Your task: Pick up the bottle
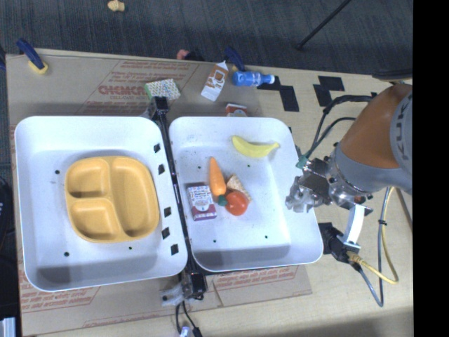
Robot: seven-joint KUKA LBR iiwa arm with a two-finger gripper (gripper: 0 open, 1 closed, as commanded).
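Two white bins sit side by side on the cardboard-covered bench. The left bin (42,188) has a yellow divided tray (112,196) lying flat in the middle of it. The right bin (280,237) holds a handful of play-food bits: a banana (254,146) toward the far right part, a carrot (217,176) roughly in the centre, a tomato (237,202) just nearer and to the right of the carrot, and a small red-and-white box (201,201) lying flat to the left of the tomato. Something pale is tucked between the carrot and the tomato, can't make out what it is.

The bottle (251,79), a blue one lying on its side, isn't in either bin. It's out on the bench beyond the far edge of the right bin, next to a little carton (215,81) on its left. A small patterned packet (163,88) lies further left, near the far edge of the left bin.

The gripper (300,196) hangs over the right rim of the right bin, well apart from the bottle, with the orange band of the arm (375,135) behind it. From this angle I honestly can't tell how its grip is set.
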